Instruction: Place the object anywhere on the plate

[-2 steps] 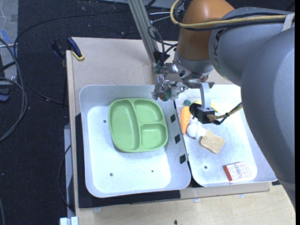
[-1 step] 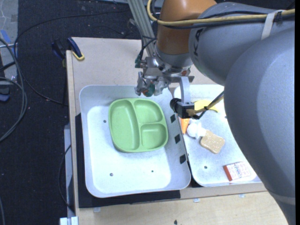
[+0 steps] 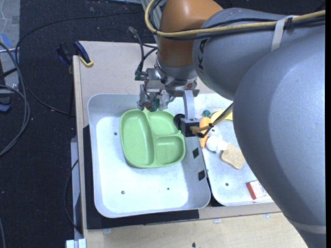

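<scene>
Plate point(image 3: 151, 140) green, sectioned, in left white bin point(image 3: 103, 190) on tan bench point(image 3: 106, 68); jaws point(image 3: 151, 104) over rim, state unclear.

The grey arm point(image 3: 269, 81) fills the right side of the camera view, its broad upper link sweeping in from the lower right toward the top centre. An orange band point(image 3: 181, 14) caps the wrist, with a yellowish cable point(image 3: 227, 30) looped around it and running back along the arm. Below the band the wrist points steeply downward. The gripper point(image 3: 151, 103) hangs at its tip, small and dark, with a bit of red and green showing at its end.
</scene>
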`<state>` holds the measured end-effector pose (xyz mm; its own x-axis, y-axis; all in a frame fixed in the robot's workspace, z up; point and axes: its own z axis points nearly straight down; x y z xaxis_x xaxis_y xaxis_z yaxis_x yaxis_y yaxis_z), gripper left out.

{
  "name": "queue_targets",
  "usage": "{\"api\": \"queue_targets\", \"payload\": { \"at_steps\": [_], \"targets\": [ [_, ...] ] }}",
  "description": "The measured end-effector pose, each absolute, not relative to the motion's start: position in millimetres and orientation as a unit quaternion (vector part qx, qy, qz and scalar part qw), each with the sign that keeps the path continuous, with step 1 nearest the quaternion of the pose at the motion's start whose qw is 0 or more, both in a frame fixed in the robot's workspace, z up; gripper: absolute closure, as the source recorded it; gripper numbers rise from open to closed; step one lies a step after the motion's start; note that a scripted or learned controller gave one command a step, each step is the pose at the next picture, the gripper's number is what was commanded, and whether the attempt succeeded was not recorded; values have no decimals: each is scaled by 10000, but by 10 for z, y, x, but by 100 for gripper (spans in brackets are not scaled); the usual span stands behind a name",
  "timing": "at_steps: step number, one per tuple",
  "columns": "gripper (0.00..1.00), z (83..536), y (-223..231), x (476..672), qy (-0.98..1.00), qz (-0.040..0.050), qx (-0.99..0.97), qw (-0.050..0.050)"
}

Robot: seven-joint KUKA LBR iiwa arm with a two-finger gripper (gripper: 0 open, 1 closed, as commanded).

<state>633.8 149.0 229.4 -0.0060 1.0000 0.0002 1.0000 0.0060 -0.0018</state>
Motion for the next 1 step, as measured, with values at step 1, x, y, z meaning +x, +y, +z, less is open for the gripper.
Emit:
{"api": "queue_targets", "payload": {
  "at_steps": [1],
  "targets": [
    [0, 2301, 1471, 6343, -7082, 4, -7060, 0]
  ]
}}
